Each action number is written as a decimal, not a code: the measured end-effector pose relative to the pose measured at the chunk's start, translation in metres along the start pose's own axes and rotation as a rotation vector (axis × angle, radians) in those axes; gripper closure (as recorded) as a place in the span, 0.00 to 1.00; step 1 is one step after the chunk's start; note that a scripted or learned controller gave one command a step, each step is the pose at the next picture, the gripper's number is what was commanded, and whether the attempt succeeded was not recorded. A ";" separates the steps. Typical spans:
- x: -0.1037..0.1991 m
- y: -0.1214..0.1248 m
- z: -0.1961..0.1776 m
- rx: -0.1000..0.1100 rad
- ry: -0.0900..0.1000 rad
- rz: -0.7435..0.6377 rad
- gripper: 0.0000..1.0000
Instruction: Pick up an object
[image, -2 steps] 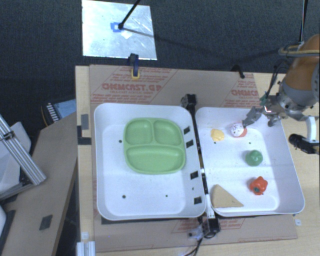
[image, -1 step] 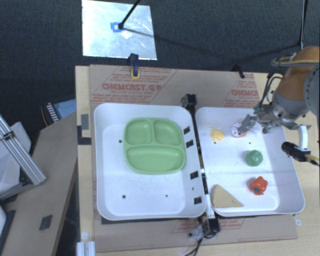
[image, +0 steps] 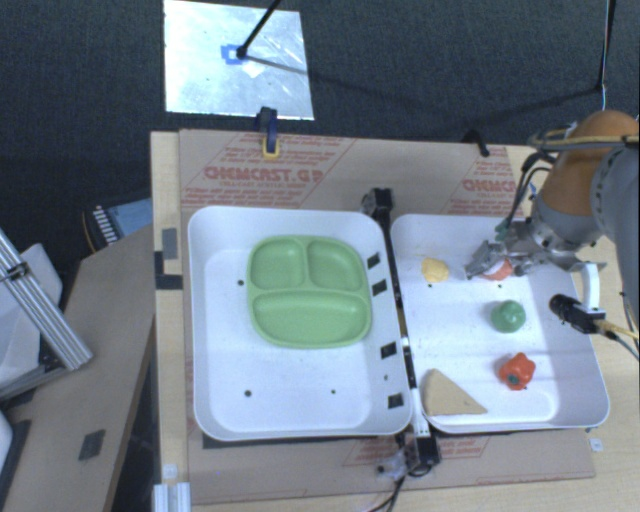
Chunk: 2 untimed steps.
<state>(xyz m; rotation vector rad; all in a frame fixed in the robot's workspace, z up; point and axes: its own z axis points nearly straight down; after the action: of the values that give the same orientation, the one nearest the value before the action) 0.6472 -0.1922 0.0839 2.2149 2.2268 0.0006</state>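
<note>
Right now the claw (image: 492, 262) sits low in the right bin (image: 590, 400), over a small reddish object (image: 501, 268), prob. lining up a grab; can't tell if it's spread or pinching. Yellow piece (image: 435, 270) lies just beside, green ball (image: 508, 316) near.

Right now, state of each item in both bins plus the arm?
Green three-compartment plastic plate: flat in the left white bin, nothing on it.
Small yellow lump: loose in the right white bin, untouched.
Green ball: loose, untouched.
Red pepper-shaped toy: loose, upright.
Tan wedge: lying flat by the front wall.
End effector: low over the right bin, a small reddish item beneath it; grip unclear.
</note>
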 end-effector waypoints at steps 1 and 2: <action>0.000 0.002 -0.013 -0.005 -0.001 -0.002 1.00; -0.009 0.000 -0.063 -0.006 -0.002 0.004 1.00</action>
<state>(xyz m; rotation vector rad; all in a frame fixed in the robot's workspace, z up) 0.6469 -0.2007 0.1465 2.2156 2.2187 0.0049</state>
